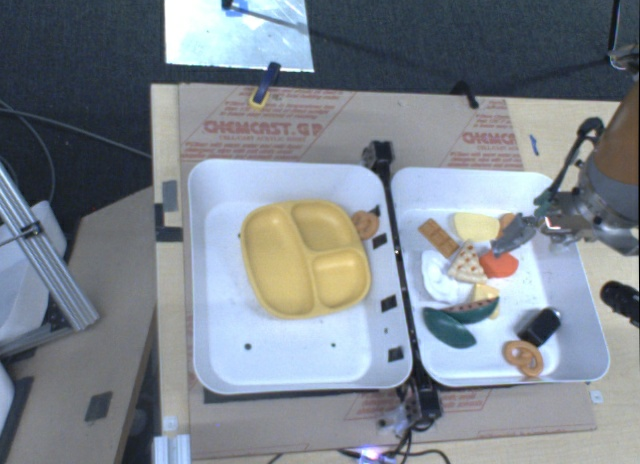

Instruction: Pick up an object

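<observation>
Reaching in from the right, the grey arm (610,187) is cut off by the frame edge, and its tool (508,237) hangs low over the right white bin (575,282). Whether the dark fingers are spread or pressed together cannot be told; they blur into the objects beneath, and nothing is plainly pinched between them.

Just under the tip lies a flat orange-red piece (500,266), partly hidden by the tool. Touching it on the left is a speckled tan wedge (466,263) resting on a white lump (436,277). Beyond these sit a pale yellow oval piece (476,225) and a small brown rectangular biscuit (436,236). Nearer the viewer are a dark green curved piece (450,329) with a yellow-topped slice (484,302) against it, a black block (541,326) and a brown pretzel (523,356) close to the near rim.

Open floor remains along the right wall of this bin.

In the left white bin (220,282), a yellow three-compartment plastic tray (300,257) sits centrally, with a second brown pretzel (365,222) at its right edge. Bare floor surrounds the tray on the left and near sides.
</observation>
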`<move>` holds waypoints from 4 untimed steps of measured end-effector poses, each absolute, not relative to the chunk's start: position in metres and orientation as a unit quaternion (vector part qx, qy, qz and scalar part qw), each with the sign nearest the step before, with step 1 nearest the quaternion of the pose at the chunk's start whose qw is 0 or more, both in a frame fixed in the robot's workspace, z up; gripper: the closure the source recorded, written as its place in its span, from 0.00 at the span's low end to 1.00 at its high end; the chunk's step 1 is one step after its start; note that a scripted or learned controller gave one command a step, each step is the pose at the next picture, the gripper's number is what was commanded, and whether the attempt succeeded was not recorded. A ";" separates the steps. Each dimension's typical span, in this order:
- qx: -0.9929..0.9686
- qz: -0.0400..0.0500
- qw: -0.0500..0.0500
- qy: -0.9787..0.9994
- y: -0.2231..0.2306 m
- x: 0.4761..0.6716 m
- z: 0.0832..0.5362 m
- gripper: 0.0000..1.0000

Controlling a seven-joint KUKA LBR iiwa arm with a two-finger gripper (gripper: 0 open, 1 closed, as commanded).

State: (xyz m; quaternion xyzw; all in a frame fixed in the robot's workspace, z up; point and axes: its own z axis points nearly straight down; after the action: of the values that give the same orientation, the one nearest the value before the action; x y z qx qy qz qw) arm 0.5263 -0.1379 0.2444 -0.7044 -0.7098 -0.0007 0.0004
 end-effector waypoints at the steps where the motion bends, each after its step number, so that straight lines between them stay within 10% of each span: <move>1: -0.708 0.002 0.002 -0.706 -0.177 0.518 0.111 0.00; 2: -0.705 -0.002 -0.004 -0.709 -0.176 0.581 0.153 0.00; 3: -0.707 -0.001 -0.003 -0.707 -0.200 0.592 0.181 0.00; 4: -0.707 0.001 0.002 -0.708 -0.193 0.576 0.079 0.00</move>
State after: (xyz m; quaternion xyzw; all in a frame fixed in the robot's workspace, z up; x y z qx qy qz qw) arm 0.5761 -0.1928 0.0793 -0.7067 -0.7075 0.0008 0.0021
